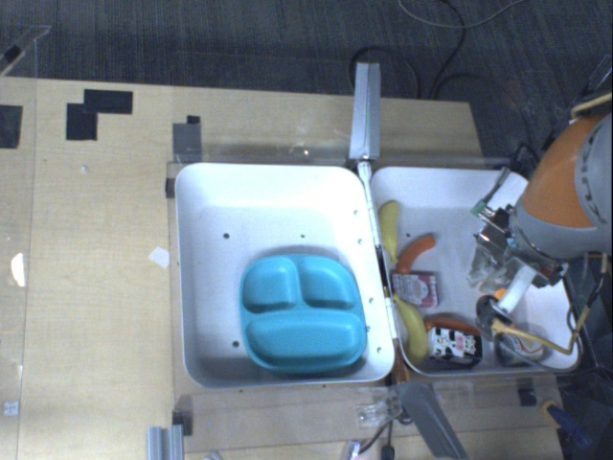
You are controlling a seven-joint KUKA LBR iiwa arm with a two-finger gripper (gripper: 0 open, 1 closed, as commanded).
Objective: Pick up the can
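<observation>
We look down at a slant on two shallow white bins side by side on a pale wooden bench. The left bin [206, 257] sits at the centre of the frame and holds a blue divided tray [302, 311] lying flat in its lower half, well away from the work.

The right bin [450, 185] holds the clutter, mostly along its left wall and lower edge: a yellow banana [389, 226] lies lengthwise against the divider, an orange sausage-shaped toy [416, 250] sits just beside it, a small dark red packet [418, 287] lies below that, and the can [454, 345], dark with a white label, lies on its side near the bin's lower edge.

The grey arm with its orange band [570, 185] reaches in from the right of the frame. Its gripper [490, 257] hangs over the right part of this bin, above and to the right of the can and apart from it. We cannot tell how wide the gripper stands; nothing shows held in it. We judge the can still waits to be picked.
</observation>
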